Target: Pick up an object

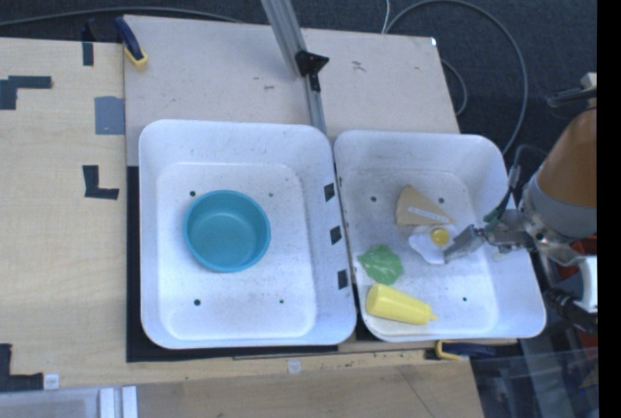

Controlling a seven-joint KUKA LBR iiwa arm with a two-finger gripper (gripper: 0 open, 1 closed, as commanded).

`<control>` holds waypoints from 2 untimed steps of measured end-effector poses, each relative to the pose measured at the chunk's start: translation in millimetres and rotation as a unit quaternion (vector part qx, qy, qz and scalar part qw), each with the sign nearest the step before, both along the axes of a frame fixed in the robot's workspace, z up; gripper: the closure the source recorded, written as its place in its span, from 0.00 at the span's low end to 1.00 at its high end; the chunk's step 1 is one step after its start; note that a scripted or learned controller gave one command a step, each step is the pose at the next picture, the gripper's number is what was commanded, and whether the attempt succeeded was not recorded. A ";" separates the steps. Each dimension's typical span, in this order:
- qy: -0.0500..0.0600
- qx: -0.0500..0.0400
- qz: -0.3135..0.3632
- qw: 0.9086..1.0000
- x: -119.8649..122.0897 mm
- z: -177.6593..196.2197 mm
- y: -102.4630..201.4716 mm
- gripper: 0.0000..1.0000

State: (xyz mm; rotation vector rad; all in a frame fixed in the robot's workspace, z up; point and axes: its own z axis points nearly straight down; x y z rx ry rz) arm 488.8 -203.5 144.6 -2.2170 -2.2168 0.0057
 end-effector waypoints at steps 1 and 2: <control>-0.001 0.000 0.001 1.000 -1.4 -53.6 1.1 0.00; -0.002 0.000 0.001 1.000 -0.5 -41.3 1.6 1.00</control>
